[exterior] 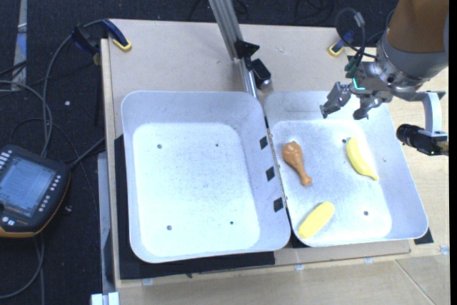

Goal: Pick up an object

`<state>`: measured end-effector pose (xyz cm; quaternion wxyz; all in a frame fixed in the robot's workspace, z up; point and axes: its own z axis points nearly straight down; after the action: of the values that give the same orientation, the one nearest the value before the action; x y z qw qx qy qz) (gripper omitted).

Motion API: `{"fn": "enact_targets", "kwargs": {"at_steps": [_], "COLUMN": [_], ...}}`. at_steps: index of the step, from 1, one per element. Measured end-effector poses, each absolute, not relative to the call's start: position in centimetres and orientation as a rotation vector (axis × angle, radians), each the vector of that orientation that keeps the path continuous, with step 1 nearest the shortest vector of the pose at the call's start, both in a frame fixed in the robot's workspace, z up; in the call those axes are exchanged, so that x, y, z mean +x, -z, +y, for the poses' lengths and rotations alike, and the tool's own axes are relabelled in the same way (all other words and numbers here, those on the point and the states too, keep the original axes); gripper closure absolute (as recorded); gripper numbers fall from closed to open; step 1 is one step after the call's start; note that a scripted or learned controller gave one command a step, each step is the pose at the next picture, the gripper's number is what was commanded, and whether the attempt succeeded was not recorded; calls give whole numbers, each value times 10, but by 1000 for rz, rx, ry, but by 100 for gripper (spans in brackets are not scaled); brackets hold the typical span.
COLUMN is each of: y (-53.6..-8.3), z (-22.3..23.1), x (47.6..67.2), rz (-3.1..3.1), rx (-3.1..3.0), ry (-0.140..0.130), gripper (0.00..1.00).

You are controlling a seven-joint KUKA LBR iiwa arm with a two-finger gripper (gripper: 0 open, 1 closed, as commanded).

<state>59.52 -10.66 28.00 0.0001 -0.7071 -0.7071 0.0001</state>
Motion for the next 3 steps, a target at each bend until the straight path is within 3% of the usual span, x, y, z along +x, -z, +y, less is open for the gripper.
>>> {"fn": "enact_targets", "kwargs": {"at_steps": [1, 3], "y": [-280, -190], "z": [-107, -102], "x": [595, 585], "rz": [-2221, -2219], "rx": [-2221, -2219], "ry": [0, -4], "gripper": [0, 0]}}
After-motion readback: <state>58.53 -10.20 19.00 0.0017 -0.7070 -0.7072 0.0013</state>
